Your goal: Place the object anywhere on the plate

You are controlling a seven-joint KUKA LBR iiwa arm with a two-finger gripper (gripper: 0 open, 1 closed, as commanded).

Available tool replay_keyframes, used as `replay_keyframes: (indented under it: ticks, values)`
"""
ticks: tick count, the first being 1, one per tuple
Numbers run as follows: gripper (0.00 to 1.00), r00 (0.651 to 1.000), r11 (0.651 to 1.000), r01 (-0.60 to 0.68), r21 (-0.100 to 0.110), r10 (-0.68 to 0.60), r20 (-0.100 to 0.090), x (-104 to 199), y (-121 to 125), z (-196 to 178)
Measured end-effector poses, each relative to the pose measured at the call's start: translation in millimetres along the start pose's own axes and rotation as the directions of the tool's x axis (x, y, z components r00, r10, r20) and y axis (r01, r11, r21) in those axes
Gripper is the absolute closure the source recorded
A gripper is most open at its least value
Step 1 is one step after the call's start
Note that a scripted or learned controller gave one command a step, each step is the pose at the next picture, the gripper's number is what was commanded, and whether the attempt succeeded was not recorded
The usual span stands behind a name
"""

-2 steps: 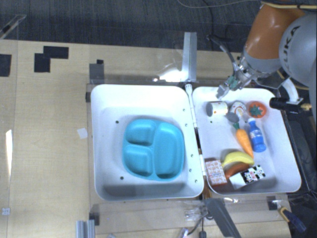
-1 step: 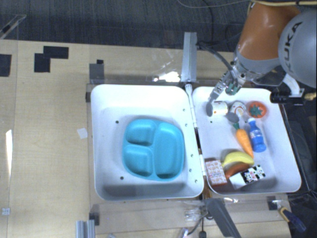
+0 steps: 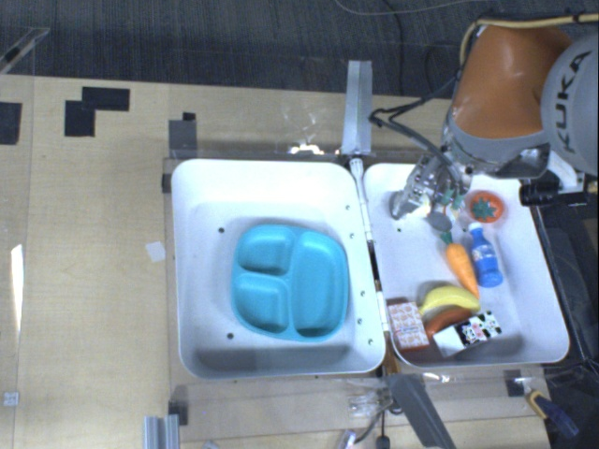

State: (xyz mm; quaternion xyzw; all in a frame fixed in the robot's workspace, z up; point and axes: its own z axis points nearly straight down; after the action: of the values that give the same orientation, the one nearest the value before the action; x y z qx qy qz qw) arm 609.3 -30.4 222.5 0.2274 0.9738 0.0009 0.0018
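- Hovering claw (image 3: 426, 199) over right bin (image 3: 543, 344), reach step; finger state impossible to tell.
- Carrot (image 3: 460, 265) lying just below, blue plate (image 3: 285, 281) waiting in left bin (image 3: 201, 251).
- Next: descending, gripping squarely.

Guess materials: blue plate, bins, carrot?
Blue plate: likely moulded plastic, smooth with soft sheen, rounded compartments. Bins: probably plastic too, white, semi-gloss, light glare along the rim. Carrot: looks like toy plastic, uniform orange; can't confirm.
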Motion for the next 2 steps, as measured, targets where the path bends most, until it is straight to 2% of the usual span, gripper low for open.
replay_keyframes:
  ticks: [1, 2]
  values:
    - [1.0, 0.981, 0.981, 0.195, 0.0, -0.195, 0.001, -12.0, -73.6, 26.2]
    - [1.0, 0.901, 0.901, 0.434, -0.001, -0.434, 0.0, 42.8, 19.9, 38.1]
